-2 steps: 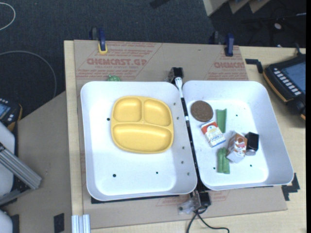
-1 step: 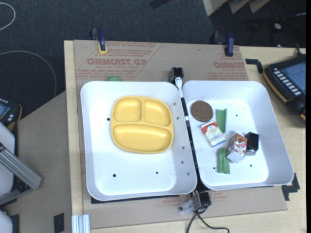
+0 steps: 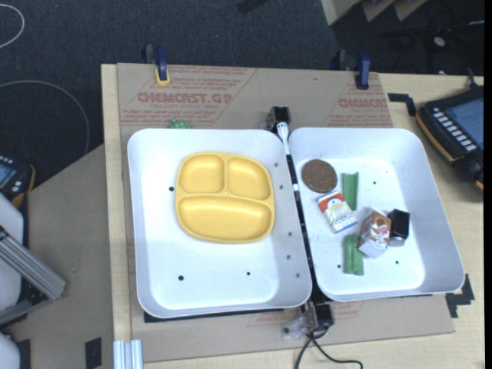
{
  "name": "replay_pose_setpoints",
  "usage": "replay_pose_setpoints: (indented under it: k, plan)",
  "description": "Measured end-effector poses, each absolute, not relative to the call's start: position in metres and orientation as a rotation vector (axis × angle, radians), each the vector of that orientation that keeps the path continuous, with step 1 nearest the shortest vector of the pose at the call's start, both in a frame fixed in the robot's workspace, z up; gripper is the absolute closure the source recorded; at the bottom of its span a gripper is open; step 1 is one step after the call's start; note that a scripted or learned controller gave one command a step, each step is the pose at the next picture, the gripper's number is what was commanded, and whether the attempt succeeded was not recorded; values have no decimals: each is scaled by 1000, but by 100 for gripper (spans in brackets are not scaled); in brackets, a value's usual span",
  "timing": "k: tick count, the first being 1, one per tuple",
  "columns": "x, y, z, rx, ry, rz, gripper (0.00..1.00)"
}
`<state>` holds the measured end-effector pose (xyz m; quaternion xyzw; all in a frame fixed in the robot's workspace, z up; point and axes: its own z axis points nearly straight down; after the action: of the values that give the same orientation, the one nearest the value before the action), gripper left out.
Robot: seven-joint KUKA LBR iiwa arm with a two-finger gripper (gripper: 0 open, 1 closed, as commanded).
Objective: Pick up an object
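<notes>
1. The right bin (image 3: 415,148) holds the loose things: a brown disc (image 3: 319,175) near its upper left; a small red-and-white carton (image 3: 337,211) just below it; a green stick (image 3: 350,190) beside the carton's right; a second carton (image 3: 375,233) lying tilted, touching a black block (image 3: 398,225); a green piece (image 3: 353,255) low down, touching that carton's left.
2. The left bin (image 3: 154,267) bears a yellow tray (image 3: 225,197) with three compartments, lying flat.
3. The gripper's state I cannot tell; nothing here lets me judge whether it is released or clenched.
4. Likely handling: the cartons look light, thin-walled, easily dented, with glossy faces that may slip; take one across its narrow sides.
5. The disc looks flat and low; hard to get fingers under it; a poor choice.
6. The red-and-white carton stands apart from its neighbours on most sides, so I judge it the best pick.
7. The tray looks stiff but wide; only its rim would fit between two fingers.
</notes>
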<state>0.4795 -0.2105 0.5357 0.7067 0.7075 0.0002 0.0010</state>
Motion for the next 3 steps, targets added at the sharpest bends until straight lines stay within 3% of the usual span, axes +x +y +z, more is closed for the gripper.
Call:
replay_pose_setpoints:
  k: [2, 3]
  plan:
    - [479, -183, 536, 2220, 2223, -1, 100]
    - [479, -226, 535, 2222, 2213, -1, 100]
